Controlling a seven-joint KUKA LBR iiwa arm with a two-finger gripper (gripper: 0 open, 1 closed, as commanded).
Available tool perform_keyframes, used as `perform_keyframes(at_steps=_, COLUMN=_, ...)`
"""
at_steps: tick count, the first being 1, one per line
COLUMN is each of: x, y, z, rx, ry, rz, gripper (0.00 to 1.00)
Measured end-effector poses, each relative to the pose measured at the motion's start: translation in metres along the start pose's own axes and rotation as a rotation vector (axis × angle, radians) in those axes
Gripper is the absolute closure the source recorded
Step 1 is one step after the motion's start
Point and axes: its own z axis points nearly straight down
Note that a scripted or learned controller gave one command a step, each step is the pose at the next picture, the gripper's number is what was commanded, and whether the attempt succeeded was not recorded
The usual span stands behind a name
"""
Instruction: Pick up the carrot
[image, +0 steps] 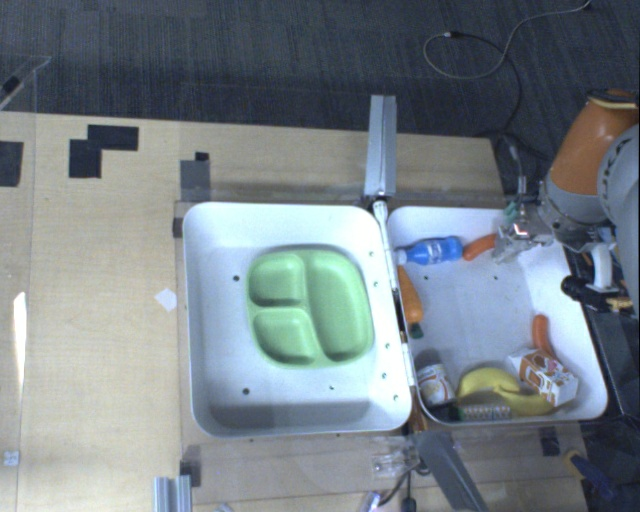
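Wooden bench, two white bins. Carrot (409, 297) lies along left wall of right bin (500, 330), long axis running far edge to near. Gripper (517, 232) at far right corner, carrot to its left and nearer; grip state: cannot tell. Blue bottle (430, 250) between; banana (495, 388) at near edge.

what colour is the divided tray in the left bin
Light green; the tray shows in the camera view.
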Motion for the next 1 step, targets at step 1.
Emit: perform_keyframes(at_steps=1, x=0.0005, y=0.0018, z=-0.0126, rx=-0.004, ry=-0.003, rz=-0.005, gripper=1.00)
